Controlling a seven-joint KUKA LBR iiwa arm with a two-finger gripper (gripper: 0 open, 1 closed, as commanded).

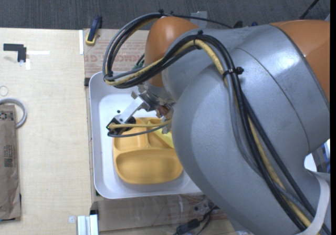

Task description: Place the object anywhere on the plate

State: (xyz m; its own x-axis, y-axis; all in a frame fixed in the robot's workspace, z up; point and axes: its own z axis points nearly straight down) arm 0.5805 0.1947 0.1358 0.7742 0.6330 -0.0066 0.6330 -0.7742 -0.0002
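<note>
The object (167,135) is hard to make out: a pale yellow-green sliver at the right edge of the plate (147,168), tucked just under the arm, is possibly it, though too little shows to be sure. If so, it lies at or over the plate's upper right compartment, but whether it rests there or hangs above cannot be told. The plate itself is yellow and divided, its big lower compartment bare, and it sits in the right part of the bin (102,139). The pincer (160,109) is low over the plate's upper edge, mostly masked by the wrist and cables; I cannot tell how far open it is, nor whether it has hold of anything. The arm (247,123) covers the rest of the bin. To the left, on the surface (52,123), lie a brown paper bag (8,165) and a small black bracket (14,49), well apart from the work. My judgement is that the task is in its last stretch, at or near the set-down on the plate, with release and withdrawal left to confirm.
</note>
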